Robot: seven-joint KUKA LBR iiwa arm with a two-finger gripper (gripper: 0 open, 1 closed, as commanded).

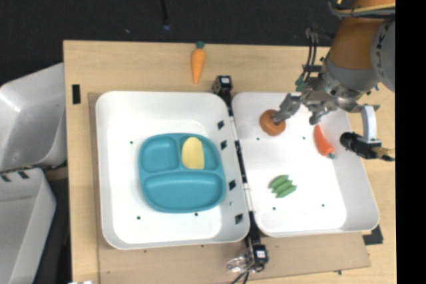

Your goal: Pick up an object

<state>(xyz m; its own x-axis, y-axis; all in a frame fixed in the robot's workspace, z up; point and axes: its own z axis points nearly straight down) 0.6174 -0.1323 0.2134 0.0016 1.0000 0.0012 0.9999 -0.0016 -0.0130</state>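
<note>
In the right bin (333,209), a round brown-orange piece (271,123) lies at the back left, a small red-orange piece (323,141) to its right, and a green pea pod (282,185) nearer the front. My gripper (301,114) hangs over the back of this bin, open, its fingers spread. The left fingertip (286,110) stands right at the brown piece's upper edge, while the right fingertip (317,118) is just above the red-orange piece. Nothing sits between the fingers.
The left bin (120,123) holds a blue divided plate (166,193) with a yellow item (193,153) in its upper right compartment. A toy carrot (198,62) lies on the bench behind the bins. A black clip (222,84) sits at the bins' back joint.
</note>
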